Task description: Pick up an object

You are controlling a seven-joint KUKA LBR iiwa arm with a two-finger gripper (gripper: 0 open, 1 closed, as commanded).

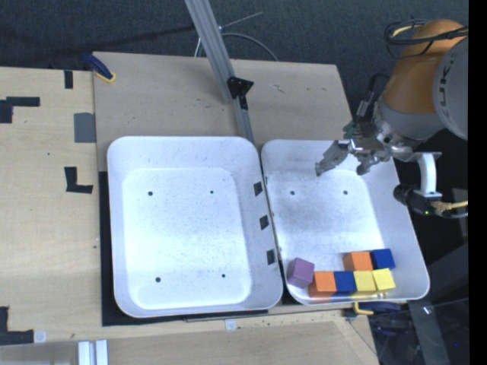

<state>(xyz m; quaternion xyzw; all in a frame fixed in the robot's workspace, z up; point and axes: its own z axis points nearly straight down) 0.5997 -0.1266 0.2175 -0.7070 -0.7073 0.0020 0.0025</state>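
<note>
over the far part of the right bin hangs the gripper, at the end of the grey arm with its orange band, which comes from the right side. its two fingers are spread apart, one pointing to the left and one to the right, and nothing is between them. the blocks are all at the near edge of this same bin, well apart from the gripper: a purple block a little to the left, then an orange block, a blue block, two yellow blocks, and behind them one more orange block and one more blue block. beside it stands the left bin.
</note>
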